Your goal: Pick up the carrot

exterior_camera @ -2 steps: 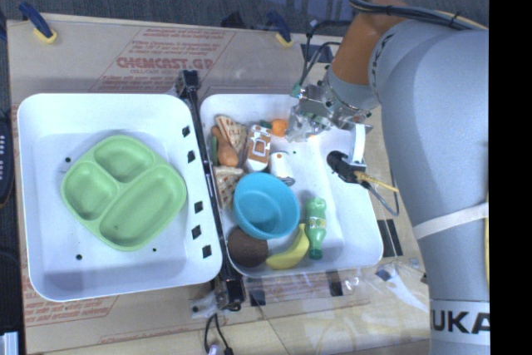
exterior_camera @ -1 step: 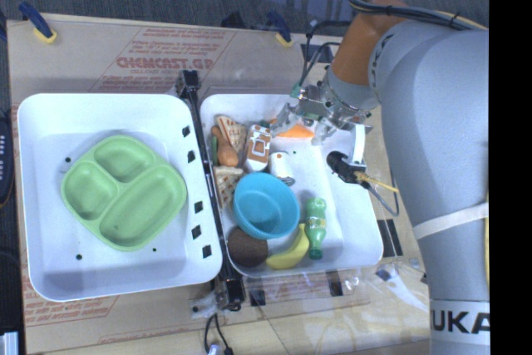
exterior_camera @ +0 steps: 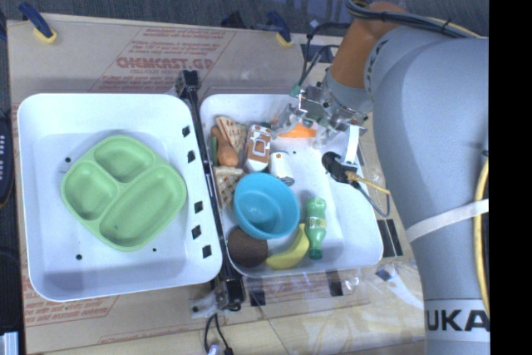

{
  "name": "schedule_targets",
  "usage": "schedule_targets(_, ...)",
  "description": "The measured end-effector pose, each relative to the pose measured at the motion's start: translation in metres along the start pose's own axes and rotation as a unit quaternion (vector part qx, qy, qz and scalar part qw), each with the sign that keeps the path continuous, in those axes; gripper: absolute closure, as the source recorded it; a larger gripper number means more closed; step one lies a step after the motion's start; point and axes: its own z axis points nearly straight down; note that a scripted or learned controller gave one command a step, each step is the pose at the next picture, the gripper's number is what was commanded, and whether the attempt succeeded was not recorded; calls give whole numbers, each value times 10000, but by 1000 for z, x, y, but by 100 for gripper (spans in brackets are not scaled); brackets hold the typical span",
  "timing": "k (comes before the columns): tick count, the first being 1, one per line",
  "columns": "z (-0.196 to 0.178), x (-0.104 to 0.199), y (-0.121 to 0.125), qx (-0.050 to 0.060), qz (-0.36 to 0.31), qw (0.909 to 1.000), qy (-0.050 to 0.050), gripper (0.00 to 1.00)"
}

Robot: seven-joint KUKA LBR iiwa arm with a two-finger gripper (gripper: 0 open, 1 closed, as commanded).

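While the pincer [exterior_camera: 309, 114] hangs low at the twelve o'clock edge of the right bin [exterior_camera: 366, 229], the carrot [exterior_camera: 297, 130] lies just under it, an orange sliver toward seven o'clock of the tips. This looks like the closing step; I cannot tell how wide the pincer stands. Next comes a firm squeeze and a straight lift, clear of the blue bowl [exterior_camera: 265, 205].

White bins [exterior_camera: 50, 262] glossy smooth plastic. Green divided plate [exterior_camera: 125, 191] matt plastic. Blue bowl [exterior_camera: 266, 206] smooth, slightly shiny plastic. Banana [exterior_camera: 288, 255] and green bottle [exterior_camera: 315, 227] glossy plastic. Bench top [exterior_camera: 158, 54] matt printed cardboard. Arm [exterior_camera: 432, 120] smooth grey satin shell.
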Motion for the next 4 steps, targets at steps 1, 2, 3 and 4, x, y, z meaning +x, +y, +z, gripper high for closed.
schedule_targets(1, -10, 2, 0, 22, -50, 10000, 4, 100)
schedule_targets(2, -10, 2, 0, 25, -54, 10000, 2, 0)
schedule_targets(3, 2, -5, -14, 19, 285, 9996, 7, 0)
schedule_targets(4, -8, -4, -14, 50, 233, 9997, 6, 100)
